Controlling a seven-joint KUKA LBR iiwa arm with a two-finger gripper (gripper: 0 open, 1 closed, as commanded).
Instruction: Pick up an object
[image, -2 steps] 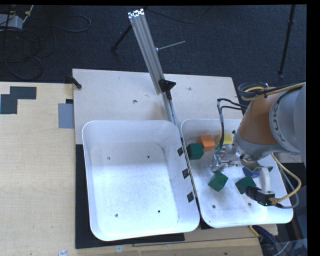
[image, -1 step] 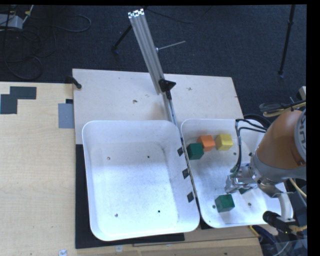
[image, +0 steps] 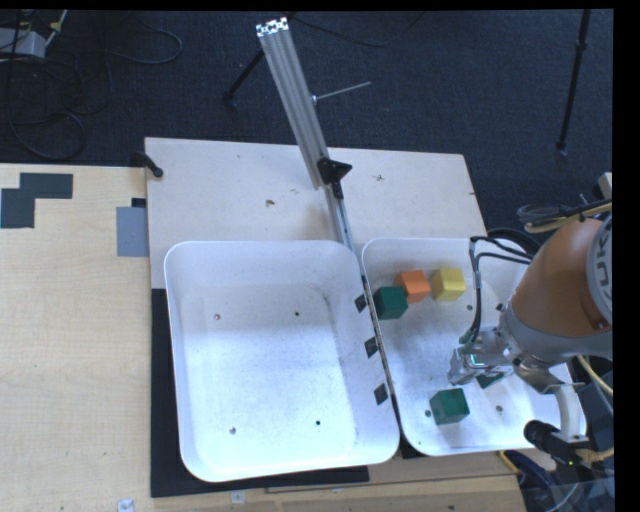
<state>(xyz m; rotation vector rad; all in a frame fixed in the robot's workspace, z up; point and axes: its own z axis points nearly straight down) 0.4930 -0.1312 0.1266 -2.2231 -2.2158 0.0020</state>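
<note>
The right bin (image: 420, 440) holds four blocks. A green block (image: 390, 301), an orange block (image: 415, 285) and a yellow block (image: 448, 283) sit in a row near its far side. A second green block (image: 449, 405) lies near the front of the bin. My gripper (image: 470, 368) hangs low over the right bin, just up and to the right of that second green block. The orange and grey arm (image: 560, 290) comes in from the right.
The left bin (image: 190, 400) stands beside the right one, with black clips along the shared wall. A slanted metal rail (image: 300, 110) rises behind the bins. Cables and a stand lie on the dark floor beyond the bench.
</note>
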